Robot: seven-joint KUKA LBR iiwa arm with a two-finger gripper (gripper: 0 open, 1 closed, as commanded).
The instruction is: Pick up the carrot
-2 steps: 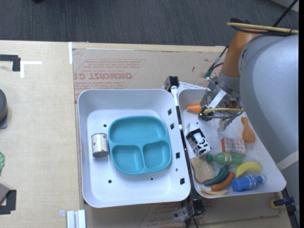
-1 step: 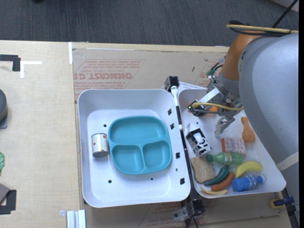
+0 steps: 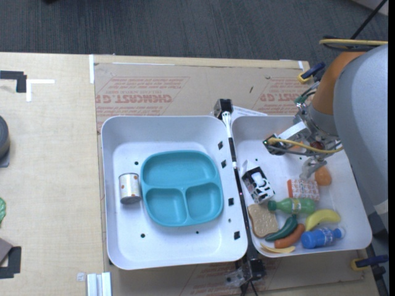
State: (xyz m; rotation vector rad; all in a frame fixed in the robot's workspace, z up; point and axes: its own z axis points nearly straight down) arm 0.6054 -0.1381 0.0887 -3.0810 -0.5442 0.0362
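Claw (image 3: 313, 163): hangs over the upper part of the right bin (image 3: 259, 130), below the grey arm (image 3: 364, 122) with its orange band (image 3: 338, 69); cables and metal parts crowd it, so I cannot tell whether it is apart or together, and nothing can be made out in its grip.
Nearest thing: an orange round fruit (image 3: 323, 176), just below and right of the claw, close to its tip; contact cannot be judged.
Carrot (image 3: 290, 236): orange-red, lying aslant low in the right bin, well below the claw and a little left, touching the dark green vegetable (image 3: 282, 229) and beside the bread slice (image 3: 263, 220).
Below the claw: a red-printed packet (image 3: 305, 188), then a green bottle (image 3: 295, 205), a banana (image 3: 321, 217) and a blue bottle (image 3: 321, 237).
Left and below the claw: a black-and-white toy (image 3: 258, 185) near the divider.
Far left of the claw: the left bin (image 3: 117, 227), bearing a teal divided plate (image 3: 182, 187) and a small tin can (image 3: 129, 187) beside it.
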